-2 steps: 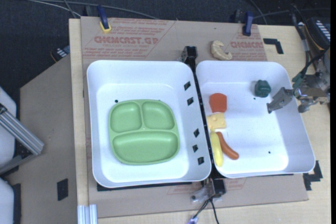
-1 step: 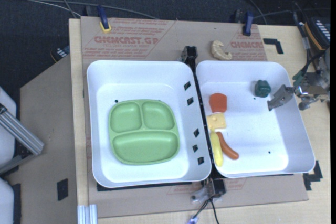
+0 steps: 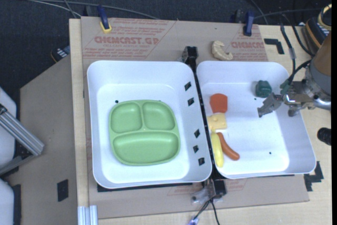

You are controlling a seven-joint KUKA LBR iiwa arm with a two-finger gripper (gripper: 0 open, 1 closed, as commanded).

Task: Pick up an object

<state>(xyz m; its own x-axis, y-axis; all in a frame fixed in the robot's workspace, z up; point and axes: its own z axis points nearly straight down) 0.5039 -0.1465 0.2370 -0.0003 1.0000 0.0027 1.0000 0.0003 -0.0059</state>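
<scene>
A: On your left, the pale green three-compartment plastic plate (image 3: 144,132) lies in the left white bin (image 3: 100,81).

B: Right white bin (image 3: 274,166): orange block (image 3: 218,102), yellow piece (image 3: 217,122), orange sausage (image 3: 228,147), teal lump (image 3: 263,88).

A: Your grey two-finger gripper (image 3: 267,106) hangs just below the teal lump, fingers parted, gripping nothing.

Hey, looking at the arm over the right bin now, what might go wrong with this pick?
The gripper hangs over bare bin floor, beside the teal object and not around it, so a close here would likely catch nothing. The orange block, yellow piece, sausage and banana are crowded along the right bin's left wall, so a grab there may nudge neighbours or hit that wall.
</scene>
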